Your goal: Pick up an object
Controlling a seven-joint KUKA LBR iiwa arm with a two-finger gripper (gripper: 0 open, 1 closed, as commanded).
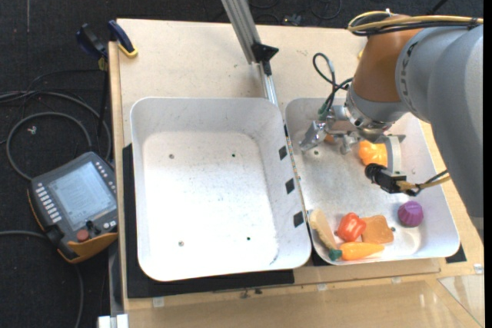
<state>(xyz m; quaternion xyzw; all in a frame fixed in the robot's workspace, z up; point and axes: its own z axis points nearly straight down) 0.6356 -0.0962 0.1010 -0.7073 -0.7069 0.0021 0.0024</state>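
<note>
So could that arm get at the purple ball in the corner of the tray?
Probably yes. The purple ball sits alone near the right bin's wall, nothing on top, and the end effector hangs over the same bin.

No text, label, brand or number can be read anywhere in this overhead view. The pendant (74, 203) on the floor left of the bench shows a lit screen, its contents too small and blurred to make out.

you see two white bins: the left bin (204, 188) speckled with dark dots, the right bin (338, 180) holding a purple ball (410, 213), a red pepper (351, 226), an orange carrot (361, 250) and a tan block (378, 230). the tabletop (192, 57) is pale beige.
</note>
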